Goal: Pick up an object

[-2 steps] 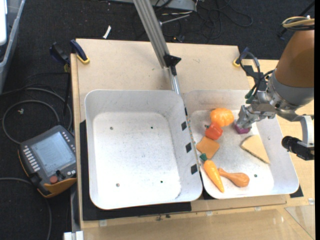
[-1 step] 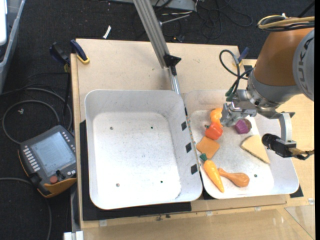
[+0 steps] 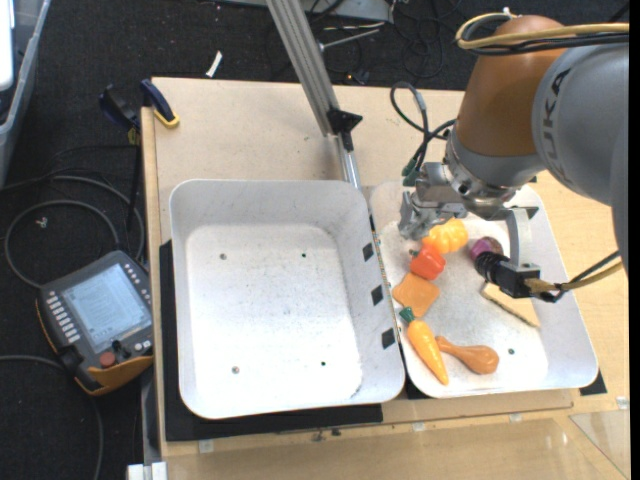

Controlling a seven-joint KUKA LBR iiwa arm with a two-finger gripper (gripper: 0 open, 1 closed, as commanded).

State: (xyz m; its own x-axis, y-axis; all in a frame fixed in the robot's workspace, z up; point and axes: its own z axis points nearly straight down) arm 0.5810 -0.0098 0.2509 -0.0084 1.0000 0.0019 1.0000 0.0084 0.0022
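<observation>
Toy food sitting in the right bin [image 3: 560,363]

Nearest is the carrot [image 3: 425,348] beside a drumstick [image 3: 470,355], then orange wedge [image 3: 416,294], red pepper [image 3: 428,263], yellow piece [image 3: 446,236]. Gripper [image 3: 422,218] hangs over them, can't tell its state. "KU" shows on the arm [image 3: 560,98].

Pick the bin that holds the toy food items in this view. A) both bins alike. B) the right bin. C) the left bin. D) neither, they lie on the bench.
B: the carrot, the orange wedge, the red and yellow pieces and the drumstick-like piece all lie inside the right bin, under the arm, while the left bin's floor shows bare white.
</observation>
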